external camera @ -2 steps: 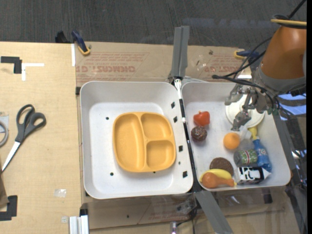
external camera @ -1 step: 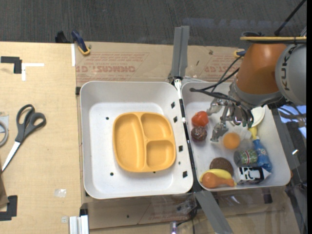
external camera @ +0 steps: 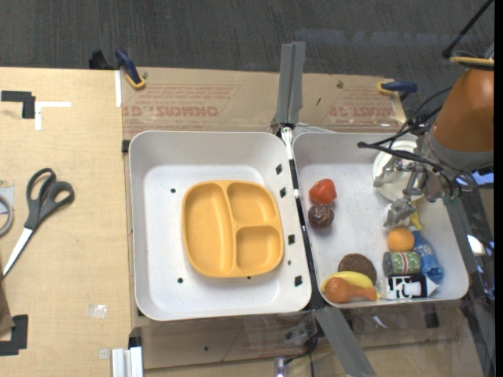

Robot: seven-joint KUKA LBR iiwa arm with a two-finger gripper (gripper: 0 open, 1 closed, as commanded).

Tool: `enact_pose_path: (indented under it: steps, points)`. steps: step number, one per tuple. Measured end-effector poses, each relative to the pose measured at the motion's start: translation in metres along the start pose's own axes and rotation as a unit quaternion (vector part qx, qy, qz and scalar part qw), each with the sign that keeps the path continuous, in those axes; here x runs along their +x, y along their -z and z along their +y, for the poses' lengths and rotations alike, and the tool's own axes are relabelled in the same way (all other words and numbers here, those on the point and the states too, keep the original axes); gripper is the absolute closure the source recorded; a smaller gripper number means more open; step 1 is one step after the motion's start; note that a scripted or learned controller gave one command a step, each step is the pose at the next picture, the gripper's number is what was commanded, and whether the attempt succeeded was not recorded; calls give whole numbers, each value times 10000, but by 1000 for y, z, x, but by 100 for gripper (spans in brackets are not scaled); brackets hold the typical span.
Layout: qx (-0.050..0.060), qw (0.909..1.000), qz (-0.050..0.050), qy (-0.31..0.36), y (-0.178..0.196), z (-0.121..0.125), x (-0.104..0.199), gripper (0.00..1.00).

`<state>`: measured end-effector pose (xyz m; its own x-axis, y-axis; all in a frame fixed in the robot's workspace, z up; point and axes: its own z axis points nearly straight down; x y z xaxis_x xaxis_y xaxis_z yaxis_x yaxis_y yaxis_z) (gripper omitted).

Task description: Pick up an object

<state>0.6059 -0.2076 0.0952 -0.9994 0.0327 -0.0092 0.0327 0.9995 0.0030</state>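
Evidently the approach step: the end effector (external camera: 409,197) hung over the right bin (external camera: 346,151), just above an orange ball (external camera: 401,239) (finger state could not be told). Next, a descent centred on the ball, clear of the neighbouring can (external camera: 402,262).

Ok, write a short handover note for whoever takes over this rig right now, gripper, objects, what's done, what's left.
Gripper: low in the right white bin, above the small orange ball; nothing visibly held.
Also in that bin: red tomato-like toy, dark brown round toy, yellow banana, green-labelled can.
Left white bin: yellow divided plastic plate.
Done: nothing lifted.
Left: grasp one object and raise it.
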Motion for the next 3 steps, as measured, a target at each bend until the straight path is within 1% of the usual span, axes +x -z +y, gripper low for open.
enact_pose_path:
  steps: [1, 2, 3]
  points:
    - [15, 9996, -61, -277, 5, -13, 49, 0]
    - [106, 9985, -420, -329, 19, -17, 96, 0]
    - [87, 9989, -445, -79, 20, 14, 98, 0]
